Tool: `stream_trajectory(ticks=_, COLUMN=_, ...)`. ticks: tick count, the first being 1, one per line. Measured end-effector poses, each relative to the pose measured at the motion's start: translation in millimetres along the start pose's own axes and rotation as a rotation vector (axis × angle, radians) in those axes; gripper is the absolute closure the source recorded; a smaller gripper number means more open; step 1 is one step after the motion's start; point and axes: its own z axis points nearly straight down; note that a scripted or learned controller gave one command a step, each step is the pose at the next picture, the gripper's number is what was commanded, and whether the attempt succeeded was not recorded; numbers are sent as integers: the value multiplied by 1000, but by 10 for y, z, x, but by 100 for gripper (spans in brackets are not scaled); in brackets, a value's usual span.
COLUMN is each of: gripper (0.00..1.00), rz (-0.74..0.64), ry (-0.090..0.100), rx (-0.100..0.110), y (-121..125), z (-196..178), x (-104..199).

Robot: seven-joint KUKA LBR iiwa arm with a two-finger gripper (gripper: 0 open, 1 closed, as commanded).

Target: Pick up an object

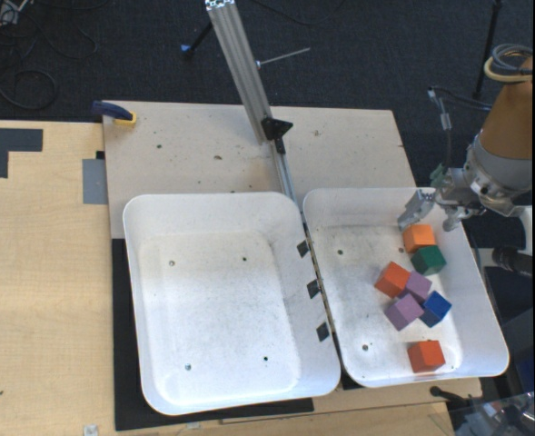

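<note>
Nearest the camera, a red-orange cube (426,355) sits alone at the front of the right bin (358,234), well below the jaws. Next up, a cluster: blue cube (436,307), two purple cubes (403,312) and (419,286) touching each other, and a red cube (392,279) on their left, all below the jaws and apart from them. Then a green cube (429,260) with an orange cube (420,237) pressed against its upper edge; the orange one lies just beneath the jaws and is the likeliest pick target.

The gripper (435,203) hangs at the bin's far right rim, jaws spread, nothing between them. One grey finger (412,211) angles down-left, its tip near the orange cube's top; contact can't be judged at this slant.

Left bin (158,234) is far left of the jaws. Beyond them, a slanted aluminium rail (244,66).

Progress: early. No grasp made, every cube rests on the bin floor. Left to do: descend over a cube, close, lift.
</note>
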Motion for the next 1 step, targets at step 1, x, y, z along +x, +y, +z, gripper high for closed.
stream_trajectory(ticks=1, gripper=0, rz=-2, ry=0, rx=0, y=1, z=0, x=3)
